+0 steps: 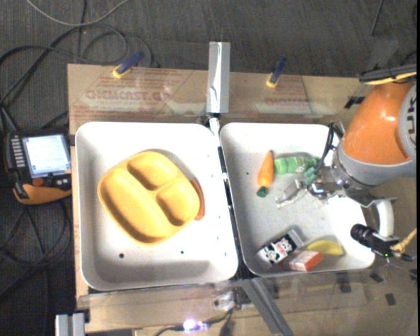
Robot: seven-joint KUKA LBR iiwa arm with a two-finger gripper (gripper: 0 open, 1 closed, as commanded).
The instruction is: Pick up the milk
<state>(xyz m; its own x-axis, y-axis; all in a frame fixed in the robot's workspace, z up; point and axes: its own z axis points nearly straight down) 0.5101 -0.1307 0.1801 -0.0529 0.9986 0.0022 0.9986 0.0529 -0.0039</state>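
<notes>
Hovering pincer (288, 196) above right bin (248, 208), milk (281, 248) well apart.

faint reddish print runs across the cardboard sheet (133, 93) behind the bins — too blurred to make out. black letters sit on the arm's (381, 128) white housing at the right edge — cut off, unreadable. the handheld screen (45, 154) shows nothing legible.

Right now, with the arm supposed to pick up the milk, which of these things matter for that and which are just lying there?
Part of the job:
black-and-white cow-patterned milk carton
metal two-finger end effector
right white bin

Just lying about:
orange toy carrot
green plastic bottle
yellow toy banana
small red box
yellow divided plate
</notes>
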